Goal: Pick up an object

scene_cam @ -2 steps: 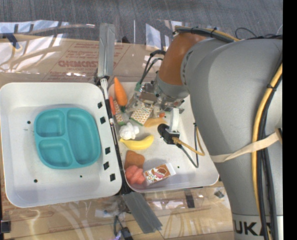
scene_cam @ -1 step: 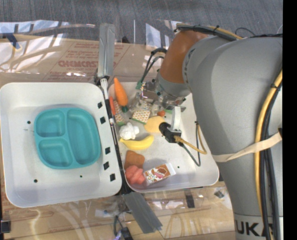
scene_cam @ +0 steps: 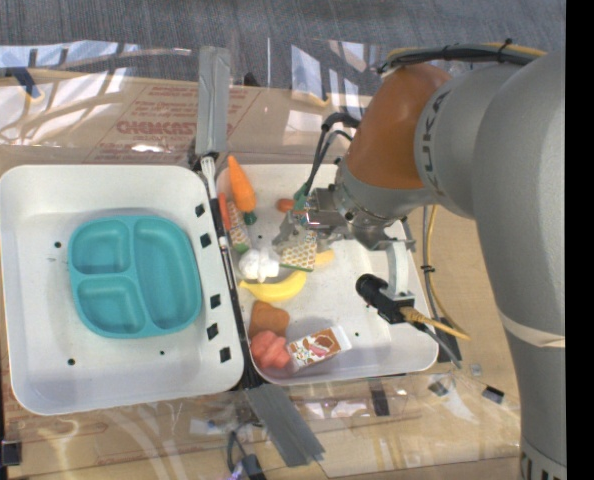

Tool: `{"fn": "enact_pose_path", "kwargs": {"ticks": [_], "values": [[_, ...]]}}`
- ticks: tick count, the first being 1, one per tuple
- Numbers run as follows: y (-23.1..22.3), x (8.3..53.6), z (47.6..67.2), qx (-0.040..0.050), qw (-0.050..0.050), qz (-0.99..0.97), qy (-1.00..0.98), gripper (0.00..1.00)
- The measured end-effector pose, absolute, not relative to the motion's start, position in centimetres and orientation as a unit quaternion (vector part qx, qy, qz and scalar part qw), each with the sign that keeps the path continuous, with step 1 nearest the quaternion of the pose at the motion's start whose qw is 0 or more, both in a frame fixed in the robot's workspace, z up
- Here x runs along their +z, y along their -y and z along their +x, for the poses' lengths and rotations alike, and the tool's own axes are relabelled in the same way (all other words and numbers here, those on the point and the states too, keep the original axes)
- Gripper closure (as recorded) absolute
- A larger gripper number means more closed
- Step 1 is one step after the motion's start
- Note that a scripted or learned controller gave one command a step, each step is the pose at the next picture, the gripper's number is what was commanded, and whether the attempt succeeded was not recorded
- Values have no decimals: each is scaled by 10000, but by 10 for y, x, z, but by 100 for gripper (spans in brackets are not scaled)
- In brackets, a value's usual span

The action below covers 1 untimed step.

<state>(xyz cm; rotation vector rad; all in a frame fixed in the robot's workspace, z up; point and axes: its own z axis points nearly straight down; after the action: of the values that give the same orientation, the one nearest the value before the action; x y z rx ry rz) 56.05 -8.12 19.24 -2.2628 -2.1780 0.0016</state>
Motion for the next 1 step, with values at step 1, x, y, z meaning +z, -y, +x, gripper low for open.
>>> {"fn": "enact_pose_path", "kwargs": {"ticks": [1], "values": [[102,182,518,21,22,-7996,6005,100]]}}
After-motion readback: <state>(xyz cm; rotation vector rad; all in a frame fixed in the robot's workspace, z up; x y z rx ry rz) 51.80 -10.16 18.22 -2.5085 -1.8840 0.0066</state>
